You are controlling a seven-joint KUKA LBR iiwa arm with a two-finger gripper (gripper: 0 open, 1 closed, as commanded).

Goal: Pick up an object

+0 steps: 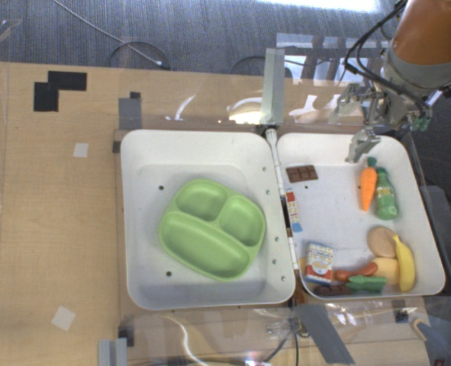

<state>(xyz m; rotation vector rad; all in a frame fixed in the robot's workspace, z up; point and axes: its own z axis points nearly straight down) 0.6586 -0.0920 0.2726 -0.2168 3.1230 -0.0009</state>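
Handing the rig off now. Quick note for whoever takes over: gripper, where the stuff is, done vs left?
Gripper: over the far edge of the right bin, nothing seen between its fingers; open or shut is unclear.
Right bin: carrot beside a green bottle just below the gripper; brown chocolate piece on the left; banana, small carton and other toy food at the near end.
Left bin: green divided plate.
Done: nothing picked yet.
Left: the whole pick. The carrot looks nearest.

One fixed camera looks down at a slant on the worktop [49, 227], both white bins [133, 204] filling mid-frame, floor toward twelve o'clock, moderately near.
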